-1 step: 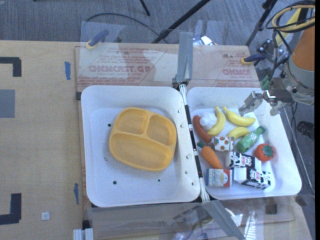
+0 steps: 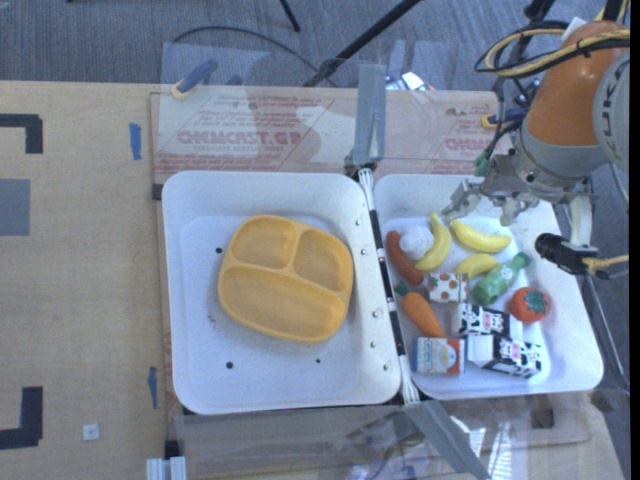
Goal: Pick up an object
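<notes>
- In the right bin (image 2: 585,353), a heap of toy food lies toward the left and middle: three bananas, a red sausage, a carrot, a tomato, a green vegetable, and several small cartons.
- One banana (image 2: 480,235) lies highest in the heap, just below the gripper (image 2: 490,200); a second, curved banana (image 2: 436,245) stands to its left, touching the red sausage (image 2: 404,256); a third, smaller banana (image 2: 477,265) lies beneath the first.
- The green vegetable (image 2: 497,281) sits beside the smaller banana, with the tomato (image 2: 529,304) just to its right.
- The carrot (image 2: 423,314) lies slantwise near the bin's left wall, above an orange-and-blue carton (image 2: 438,355).
- Black-and-white cow-patterned cartons (image 2: 505,345) crowd the lower middle; a small spotted box (image 2: 446,287) rests above the carrot.
- The gripper hangs over the bin's upper part, its fingers spread apart and pointing down, with nothing between them.
- Above it rises the arm's orange band (image 2: 565,88) with yellow and black cables looped around it.
- In the left bin (image 2: 190,358) rests a yellow divided plate (image 2: 286,278), near the middle.
</notes>
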